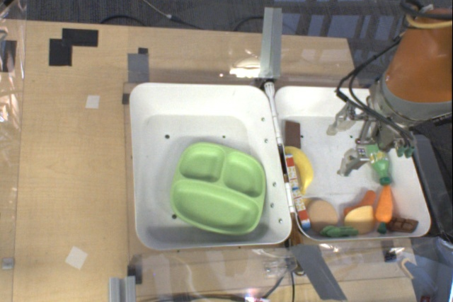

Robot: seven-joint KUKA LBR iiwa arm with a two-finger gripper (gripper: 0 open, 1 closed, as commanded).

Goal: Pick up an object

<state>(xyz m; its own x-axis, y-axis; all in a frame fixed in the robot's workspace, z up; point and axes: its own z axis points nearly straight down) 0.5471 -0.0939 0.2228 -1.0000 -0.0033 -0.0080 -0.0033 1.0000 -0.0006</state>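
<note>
Where gripper [347,145] hovers, banana [303,167] just left.

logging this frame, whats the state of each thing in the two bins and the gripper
green divided plate: flat in the left bin, right way up
banana: lying by the right bin's left wall
carrot: lying near the right wall
egg-shaped brown object: resting near the front edge
gripper: over the right bin, holding nothing I can see

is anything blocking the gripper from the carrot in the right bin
Nothing visible does. The gripper hangs above bare bin floor, and the carrot lies just below it in the picture, beside a small green item.
</note>
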